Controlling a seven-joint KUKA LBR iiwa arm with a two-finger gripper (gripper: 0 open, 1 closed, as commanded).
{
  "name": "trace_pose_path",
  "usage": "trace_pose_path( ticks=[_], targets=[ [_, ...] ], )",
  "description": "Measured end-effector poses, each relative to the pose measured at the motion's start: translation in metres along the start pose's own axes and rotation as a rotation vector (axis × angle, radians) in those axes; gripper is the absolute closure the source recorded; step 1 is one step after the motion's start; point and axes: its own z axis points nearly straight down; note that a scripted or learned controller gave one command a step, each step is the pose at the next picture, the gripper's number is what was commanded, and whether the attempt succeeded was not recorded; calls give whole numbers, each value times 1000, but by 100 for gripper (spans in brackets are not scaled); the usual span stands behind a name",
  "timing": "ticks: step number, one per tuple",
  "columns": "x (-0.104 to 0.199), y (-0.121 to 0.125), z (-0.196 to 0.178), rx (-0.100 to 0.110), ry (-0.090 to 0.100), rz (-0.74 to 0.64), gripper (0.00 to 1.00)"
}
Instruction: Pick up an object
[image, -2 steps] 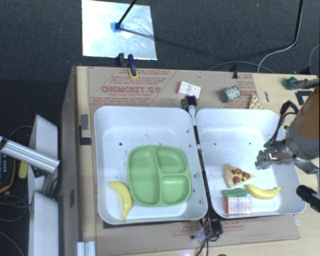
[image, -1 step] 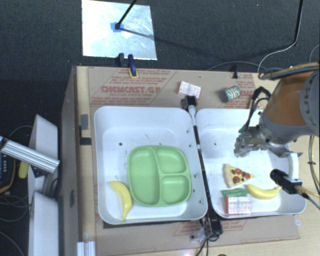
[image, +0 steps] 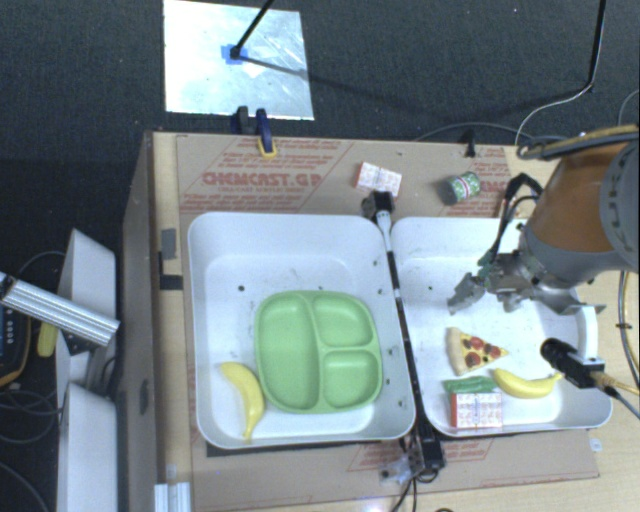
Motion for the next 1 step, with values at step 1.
trace_pose_path(
  ticks=[1],
  targets=[
    [-13, -40, 61, 1, 0, 3, 0]
  ],
)
